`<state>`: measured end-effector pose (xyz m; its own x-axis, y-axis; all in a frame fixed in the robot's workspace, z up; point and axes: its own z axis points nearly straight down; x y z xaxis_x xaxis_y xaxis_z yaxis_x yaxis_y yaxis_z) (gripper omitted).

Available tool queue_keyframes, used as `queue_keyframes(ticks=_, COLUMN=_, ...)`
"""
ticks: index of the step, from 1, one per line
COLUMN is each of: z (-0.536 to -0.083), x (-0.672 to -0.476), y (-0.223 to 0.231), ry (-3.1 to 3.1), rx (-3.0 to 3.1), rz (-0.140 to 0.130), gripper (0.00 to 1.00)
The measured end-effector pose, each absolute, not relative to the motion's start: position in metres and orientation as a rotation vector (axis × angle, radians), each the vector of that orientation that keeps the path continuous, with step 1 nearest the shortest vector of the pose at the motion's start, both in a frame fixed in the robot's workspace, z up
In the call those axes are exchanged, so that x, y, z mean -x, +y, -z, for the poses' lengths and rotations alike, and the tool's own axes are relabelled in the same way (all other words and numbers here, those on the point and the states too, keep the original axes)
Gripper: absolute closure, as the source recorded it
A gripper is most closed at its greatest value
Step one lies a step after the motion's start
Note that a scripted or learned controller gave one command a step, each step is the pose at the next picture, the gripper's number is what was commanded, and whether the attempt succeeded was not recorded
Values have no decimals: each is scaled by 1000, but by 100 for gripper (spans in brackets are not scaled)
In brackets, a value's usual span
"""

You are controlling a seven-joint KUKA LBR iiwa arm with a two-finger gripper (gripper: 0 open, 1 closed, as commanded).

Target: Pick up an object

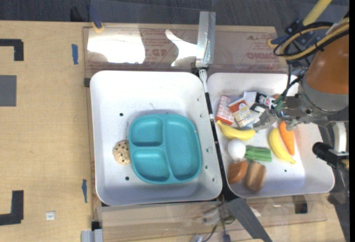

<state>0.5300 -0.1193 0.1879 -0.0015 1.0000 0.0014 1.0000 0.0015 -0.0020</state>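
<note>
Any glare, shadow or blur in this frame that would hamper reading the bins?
Camera view: strong glare on the clear panel behind the left bin; even light inside both bins, soft shadows under the teal tray; the food items in the right bin are small and slightly soft; the hand sits amid clutter, its detail hard to read.

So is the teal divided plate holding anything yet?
Empty: all three compartments of the teal divided plate show bare; the round cookie lies beside it on the bin floor.
</note>
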Motion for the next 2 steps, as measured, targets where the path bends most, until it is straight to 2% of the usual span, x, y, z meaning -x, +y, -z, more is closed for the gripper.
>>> queue_keyframes(ticks=1, z=-96, x=-554, y=-160, ry=-2160, rx=2283, rz=4, gripper=0)
queue_keyframes(ticks=2, z=-86, x=-615, y=-158, ry=-2156, rx=2288, rz=4, gripper=0)
